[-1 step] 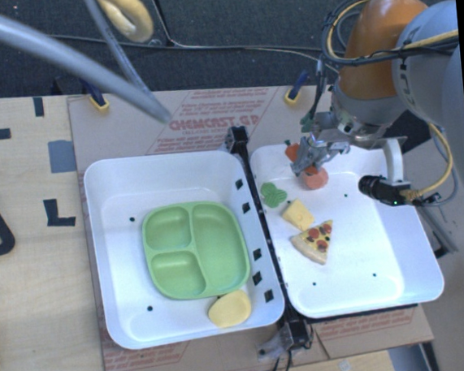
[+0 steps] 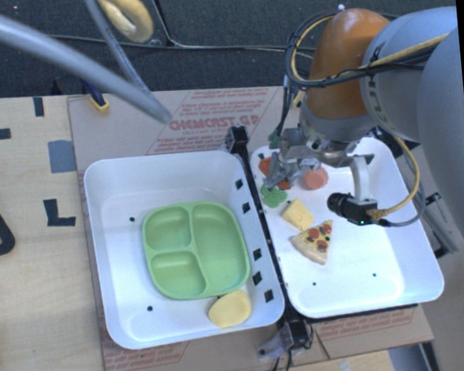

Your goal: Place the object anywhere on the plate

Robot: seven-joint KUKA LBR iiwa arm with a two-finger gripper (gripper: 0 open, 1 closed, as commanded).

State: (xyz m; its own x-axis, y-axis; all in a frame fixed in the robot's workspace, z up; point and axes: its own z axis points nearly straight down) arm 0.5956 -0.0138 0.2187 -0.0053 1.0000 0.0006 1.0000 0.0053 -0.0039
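A green divided plate [image 2: 196,250] lies in the left bin [image 2: 109,184]. The right bin [image 2: 405,286] holds several toy foods: a yellow cheese wedge [image 2: 298,214], a pizza slice [image 2: 316,242], a green piece [image 2: 273,196], a red-orange round piece [image 2: 316,179] and an orange piece [image 2: 266,167]. My gripper [image 2: 283,176] reaches down at the right bin's upper left, just above the green piece and beside the orange and red pieces. The wrist hides much of the fingers.
A pale yellow round toy [image 2: 228,309] rests in the left bin just below the plate. A black divider [image 2: 253,211] runs between the bins. A yellow object [image 2: 124,10] hangs at the top left, beside a grey pole [image 2: 56,55].
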